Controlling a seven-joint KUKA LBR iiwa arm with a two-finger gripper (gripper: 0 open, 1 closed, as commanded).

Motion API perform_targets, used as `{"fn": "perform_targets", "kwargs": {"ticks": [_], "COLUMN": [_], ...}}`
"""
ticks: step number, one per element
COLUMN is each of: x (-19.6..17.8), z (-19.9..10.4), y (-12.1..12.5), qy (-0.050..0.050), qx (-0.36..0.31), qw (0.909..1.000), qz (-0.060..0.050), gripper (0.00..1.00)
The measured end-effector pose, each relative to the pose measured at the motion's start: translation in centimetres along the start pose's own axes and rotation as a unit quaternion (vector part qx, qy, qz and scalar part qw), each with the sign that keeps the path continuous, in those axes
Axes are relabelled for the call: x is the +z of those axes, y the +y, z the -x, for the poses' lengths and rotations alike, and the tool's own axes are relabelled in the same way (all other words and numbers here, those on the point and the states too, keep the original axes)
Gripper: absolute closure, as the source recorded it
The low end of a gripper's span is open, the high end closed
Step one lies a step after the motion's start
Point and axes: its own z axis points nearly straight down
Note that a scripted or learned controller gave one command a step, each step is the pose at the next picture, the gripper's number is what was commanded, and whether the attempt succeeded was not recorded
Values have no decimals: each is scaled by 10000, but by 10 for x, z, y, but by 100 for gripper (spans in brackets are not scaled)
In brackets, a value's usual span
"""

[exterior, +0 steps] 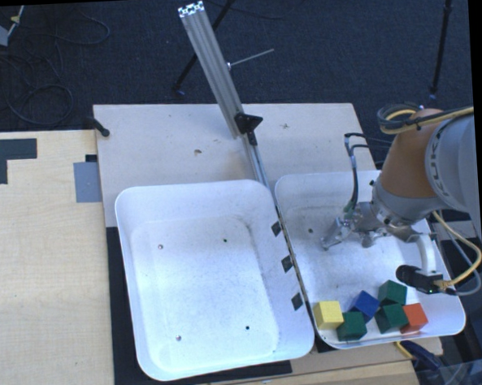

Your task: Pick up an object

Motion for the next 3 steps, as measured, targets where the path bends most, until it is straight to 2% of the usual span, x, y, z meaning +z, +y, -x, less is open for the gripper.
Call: {"fn": "perform_targets", "kwargs": {"ticks": [1, 2, 3], "x": [-3, -106, -172], "z": [-36, -103, -19], "y": [-27, -42, -46], "qy": [0, 14, -21], "qx": [10, -4, 51], "qw": [10000, 10000, 10000], "qz": [7, 16, 19], "gripper": [0, 0, 0]}}
